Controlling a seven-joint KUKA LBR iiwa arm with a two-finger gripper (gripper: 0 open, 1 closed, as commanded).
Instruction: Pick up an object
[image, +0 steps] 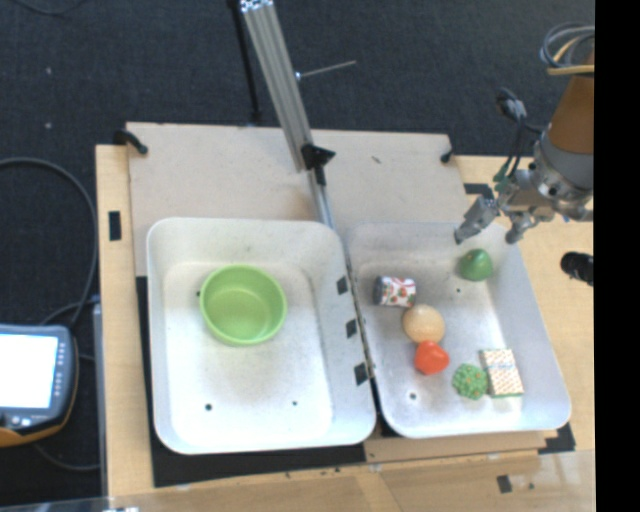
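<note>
My gripper hangs over the far right corner of the right bin, its two fingers spread apart with nothing between them. Just below it lies a green ball. Further toward the middle of that bin sit a small patterned can, a pale yellow ball and a red piece. A bumpy green ball and a patterned box lie near the front right.
The left bin holds a green bowl. A metal pole slants up from the gap between the bins. A screen device sits off the bench at the left.
</note>
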